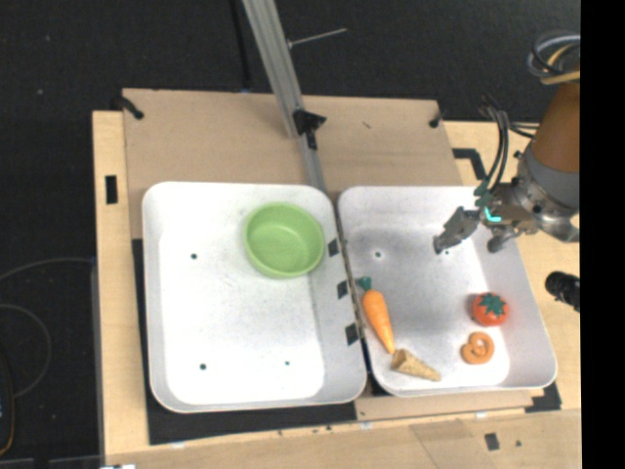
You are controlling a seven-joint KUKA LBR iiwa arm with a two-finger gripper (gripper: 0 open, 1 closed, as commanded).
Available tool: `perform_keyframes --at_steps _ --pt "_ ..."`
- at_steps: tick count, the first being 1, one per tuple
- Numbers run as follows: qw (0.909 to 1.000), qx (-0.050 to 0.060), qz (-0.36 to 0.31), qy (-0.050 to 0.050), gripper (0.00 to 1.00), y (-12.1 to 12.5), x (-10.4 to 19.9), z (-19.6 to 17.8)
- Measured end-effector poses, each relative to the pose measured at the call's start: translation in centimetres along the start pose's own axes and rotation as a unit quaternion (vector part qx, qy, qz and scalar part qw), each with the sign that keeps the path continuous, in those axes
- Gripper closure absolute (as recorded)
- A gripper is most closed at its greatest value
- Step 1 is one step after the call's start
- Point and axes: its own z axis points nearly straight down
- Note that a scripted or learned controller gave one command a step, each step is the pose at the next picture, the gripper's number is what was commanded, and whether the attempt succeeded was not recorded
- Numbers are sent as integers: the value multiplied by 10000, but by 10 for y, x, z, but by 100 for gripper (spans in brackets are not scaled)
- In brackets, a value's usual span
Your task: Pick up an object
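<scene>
Tomato (490, 308), carrot (377, 319), pretzel (478, 348) and cone-shaped wedge (416, 364) all lie in the right bin (410, 233), and any 1 of the 4 would satisfy the task; the toy tomato, near that bin's right wall, sits closest to the gripper (476, 233). The gripper hangs above the upper right part of the right bin with its 2 fingers spread apart and nothing between them. The green bowl (284, 240) rests in the left bin (195, 311), well apart from the arm.

The step in hand looks like the approach before a descent. To do it well, the gripper should line up directly over 1 object rather than between 2. The tomato and the pretzel lie near each other, so a descent between them could nudge both and close on neither. The tomato is round and may roll or squirt out if the fingers meet it off-centre; centring the jaws across its widest part seems wise. Its nearness to the bin wall may leave little room for the outer finger, so turning the wrist to set the fingers parallel to that wall would probably help. The carrot lies hard against the left wall, beside the divider, and would be harder to straddle.
</scene>
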Motion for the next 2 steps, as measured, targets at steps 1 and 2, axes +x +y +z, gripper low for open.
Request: perform_keyframes --at_steps 1,2 --pt "10000 7 13 -5 0 -1 -7 58" --pt "10000 32 14 -5 0 -12 -7 111"
